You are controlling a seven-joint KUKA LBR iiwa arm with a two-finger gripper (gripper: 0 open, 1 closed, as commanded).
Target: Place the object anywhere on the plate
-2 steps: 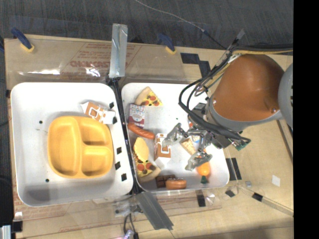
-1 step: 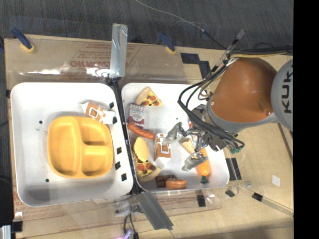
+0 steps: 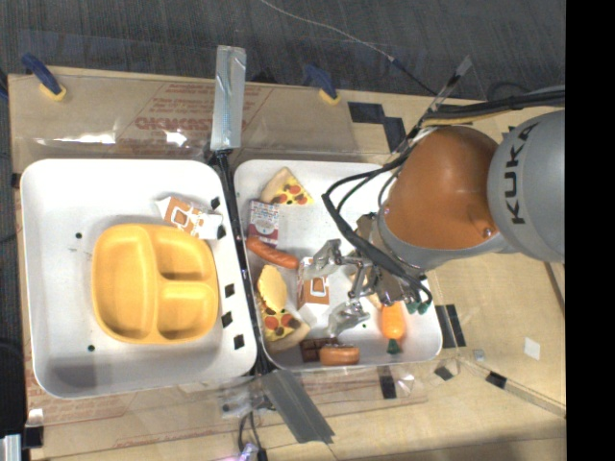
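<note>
A yellow divided plate (image 3: pixel 154 281) lies in the left bin (image 3: pixel 48 200). My gripper (image 3: pixel 336 284) is low over the middle of the right bin (image 3: pixel 423 349), under the orange wrist band. Its two metal fingers (image 3: pixel 327 254) stand apart, one toward the back and one toward the front, so it is open. A small orange-and-white carton (image 3: pixel 313 291) lies on the bin floor just left of the gap between the fingertips; nothing is lifted. An orange carrot (image 3: pixel 391 322) lies right beside the wrist.
The right bin also holds a pizza slice (image 3: pixel 284 188), a red-and-white packet (image 3: pixel 264 219), a sausage (image 3: pixel 272 254), a second pizza slice (image 3: pixel 274 307), a brown block (image 3: pixel 312 349) and a bun (image 3: pixel 338 355). Another orange-and-white carton (image 3: pixel 187 217) touches the plate's back rim.
</note>
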